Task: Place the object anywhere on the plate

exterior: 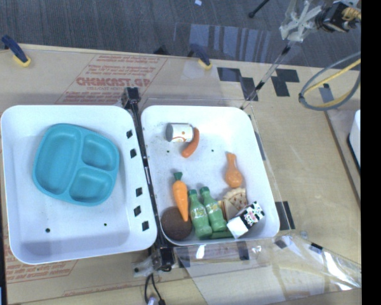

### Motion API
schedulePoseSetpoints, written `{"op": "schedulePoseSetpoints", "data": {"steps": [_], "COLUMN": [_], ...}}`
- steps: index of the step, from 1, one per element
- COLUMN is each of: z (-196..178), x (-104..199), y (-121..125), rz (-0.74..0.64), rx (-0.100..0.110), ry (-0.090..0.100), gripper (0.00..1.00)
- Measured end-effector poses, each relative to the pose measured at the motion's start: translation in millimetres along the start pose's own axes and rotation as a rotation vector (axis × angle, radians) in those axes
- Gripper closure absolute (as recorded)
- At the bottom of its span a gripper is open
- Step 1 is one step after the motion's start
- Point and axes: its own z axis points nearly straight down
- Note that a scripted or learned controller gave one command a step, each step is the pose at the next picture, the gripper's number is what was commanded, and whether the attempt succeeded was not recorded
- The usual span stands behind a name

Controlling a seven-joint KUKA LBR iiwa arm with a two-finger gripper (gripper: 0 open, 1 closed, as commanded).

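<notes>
The blue three-compartment plate (76, 164) lies in the left bin (32, 234) with nothing on it. The right bin (241, 138) holds several toy foods: a grey can (176, 131), an orange sausage (190, 144), an orange drumstick (232, 170), a carrot (180, 199), two green bottles (205, 213), a brown round piece (176, 224), a cracker (235, 201) and a cow-patterned carton (246, 220). My gripper (296, 23) hangs high at the top right, beyond the bench's far edge, well away from both bins. Nothing is visible in it.
A black divider (141, 170) runs between the bins. A thin dark rod (267, 75) slants down to the right bin's far corner. A yellow-grey cable (327, 81) loops on the bench at right. Blue clamps (15, 50) grip the far edge.
</notes>
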Motion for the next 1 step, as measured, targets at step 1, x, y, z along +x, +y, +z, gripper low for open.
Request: {"op": "schedulePoseSetpoints", "data": {"steps": [1], "z": [9.6], "x": [-68.4], "y": [26.9], "rz": [0.008], "rx": [0.008], "ry": [-0.002], "gripper": [1.0]}}
